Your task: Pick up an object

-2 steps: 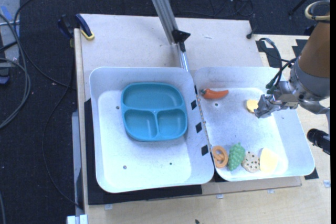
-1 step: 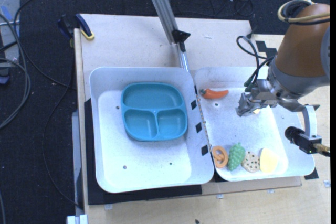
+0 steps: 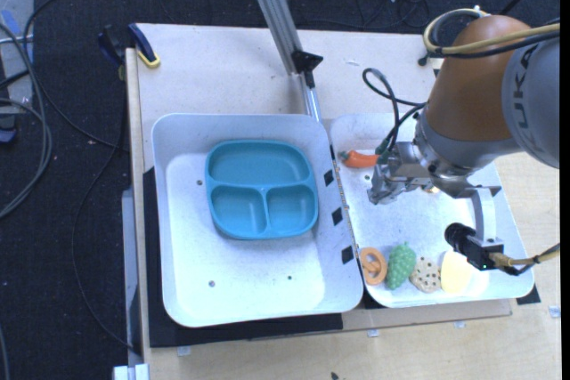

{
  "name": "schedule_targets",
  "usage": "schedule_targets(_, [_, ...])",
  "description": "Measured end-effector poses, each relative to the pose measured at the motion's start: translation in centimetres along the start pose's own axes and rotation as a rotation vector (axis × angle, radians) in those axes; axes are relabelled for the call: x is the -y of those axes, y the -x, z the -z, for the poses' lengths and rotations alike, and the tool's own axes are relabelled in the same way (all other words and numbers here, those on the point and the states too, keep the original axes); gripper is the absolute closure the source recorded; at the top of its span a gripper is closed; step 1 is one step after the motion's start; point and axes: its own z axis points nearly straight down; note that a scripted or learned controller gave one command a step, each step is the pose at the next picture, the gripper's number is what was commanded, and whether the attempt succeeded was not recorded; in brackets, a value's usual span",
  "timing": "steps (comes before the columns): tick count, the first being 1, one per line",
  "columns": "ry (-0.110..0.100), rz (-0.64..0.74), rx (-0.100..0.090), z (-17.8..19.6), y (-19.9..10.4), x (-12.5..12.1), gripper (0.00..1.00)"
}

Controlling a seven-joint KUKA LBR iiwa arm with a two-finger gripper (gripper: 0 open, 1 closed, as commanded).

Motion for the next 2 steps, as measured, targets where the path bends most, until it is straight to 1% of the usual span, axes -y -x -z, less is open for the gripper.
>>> schedule_targets(1, [0.000,0.000,0.000,-0.8,-4.6,0.1,1.00])
schedule_targets(2, [0.003,0.001,-0.001,0.0,-10.1,-1.1,1.00])
